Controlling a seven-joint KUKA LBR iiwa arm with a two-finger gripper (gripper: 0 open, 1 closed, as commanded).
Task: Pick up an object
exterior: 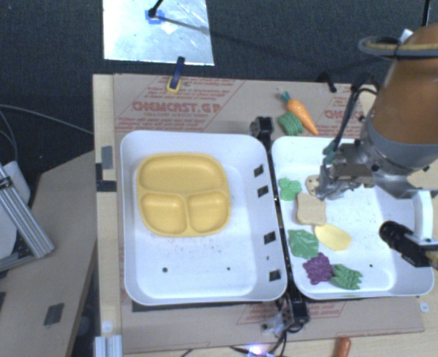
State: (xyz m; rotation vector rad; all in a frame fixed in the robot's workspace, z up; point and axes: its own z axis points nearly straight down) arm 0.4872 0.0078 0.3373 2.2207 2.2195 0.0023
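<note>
Your arm's bulky grey and orange wrist was cut off at the frame's right edge and blocked the far right corner of the right bin. Beneath it the pincer hung low over that bin, its dark metal tip lost in shadow and cabling, so you could not tell whether it was spread or pinched, or whether it touched anything.

Just under the tip lay a flat tan slice of toy bread, with a small pale round piece partly hidden beside it and a green leafy toy to its left. Nearer the camera sat a smooth yellow lemon-shaped piece, a second green leaf, a knobbly purple bunch of grapes and a ridged green piece.

The left bin, glossy white plastic, carried a yellow three-compartment tray with rounded corners. Both bins rested on printed cardboard on the surface. Beyond the right bin's far rim lay an orange toy carrot touching another green toy. A crinkled silver sheet lay further back on dark carpet.
</note>
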